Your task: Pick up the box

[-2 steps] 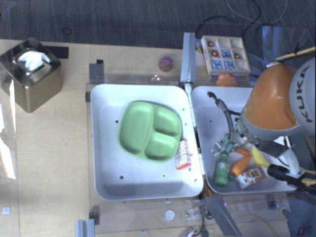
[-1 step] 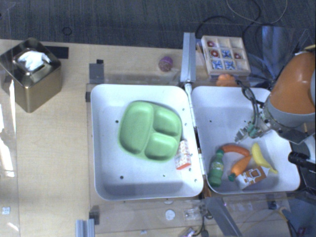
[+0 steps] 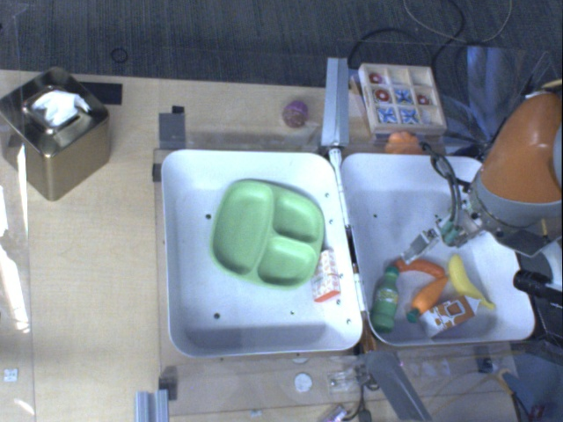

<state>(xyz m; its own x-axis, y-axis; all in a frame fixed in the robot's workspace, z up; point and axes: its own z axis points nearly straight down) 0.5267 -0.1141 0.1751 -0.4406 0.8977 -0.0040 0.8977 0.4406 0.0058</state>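
A small white and red box (image 3: pixel 326 277) lies in the left bin (image 3: pixel 185 323), against the lower right edge of the green divided plate (image 3: pixel 266 231) and close to the bin's right wall. A second small carton, orange and white (image 3: pixel 450 314), lies at the front of the right bin (image 3: pixel 387 183), below the banana. My gripper (image 3: pixel 438 234) hangs over the middle of the right bin, just above an orange carrot (image 3: pixel 420 266). It is apart from both boxes, and nothing shows held in it.
The right bin also holds a green bottle (image 3: pixel 385 299), a second carrot (image 3: pixel 428 294) and a yellow banana (image 3: pixel 464 279). A tic-tac-toe board (image 3: pixel 402 98) lies behind the bins. A brass tissue box (image 3: pixel 55 133) stands at the far left.
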